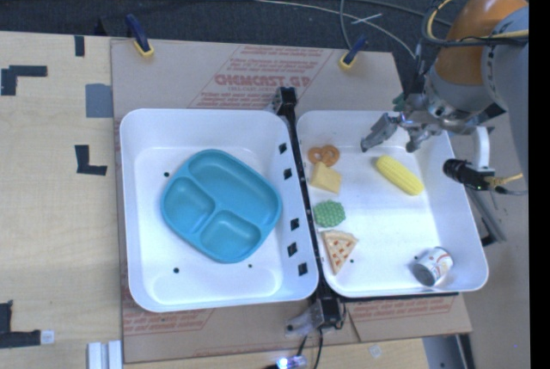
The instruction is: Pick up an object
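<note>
My gripper [392, 143] hangs over the back of the right bin [464, 221], fingers spread open with nothing between them. A yellow corn cob [399, 175] lies just in front of it, apart from the fingertips. Along the bin's left side lie a brown pretzel [324, 156], a yellow cheese wedge [326, 179], a green leafy piece [329, 212] and an orange waffle-like wedge [339, 250]. A small silver and white can [431, 266] lies on its side in the front right corner.
The left bin [137, 187] holds a blue sectioned plate [222, 204]. A black divider [296, 187] runs between the bins. Cables loop behind the arm at the back right. Clamps [137, 39] pin the cardboard underlay.
</note>
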You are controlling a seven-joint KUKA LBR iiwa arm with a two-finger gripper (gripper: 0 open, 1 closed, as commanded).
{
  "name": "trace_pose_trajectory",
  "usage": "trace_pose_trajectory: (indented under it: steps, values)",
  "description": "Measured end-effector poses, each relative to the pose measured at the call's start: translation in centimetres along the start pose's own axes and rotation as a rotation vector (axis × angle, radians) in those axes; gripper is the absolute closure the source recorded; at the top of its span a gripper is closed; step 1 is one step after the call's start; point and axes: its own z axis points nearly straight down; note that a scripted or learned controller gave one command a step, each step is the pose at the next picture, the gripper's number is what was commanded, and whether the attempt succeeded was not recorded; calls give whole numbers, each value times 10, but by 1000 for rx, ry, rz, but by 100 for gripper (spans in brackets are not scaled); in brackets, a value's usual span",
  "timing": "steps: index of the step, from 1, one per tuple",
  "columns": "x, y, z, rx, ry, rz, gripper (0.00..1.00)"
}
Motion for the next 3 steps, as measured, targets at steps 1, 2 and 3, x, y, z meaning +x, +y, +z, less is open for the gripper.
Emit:
trace_pose_trajectory:
  steps: [1,2,3]
  values:
    - [-9,2,52,1,0,0,0]
    - [-8,3,38,-4,-1,-1,100]
    - [-1,2,-23,-10,1,0,100]
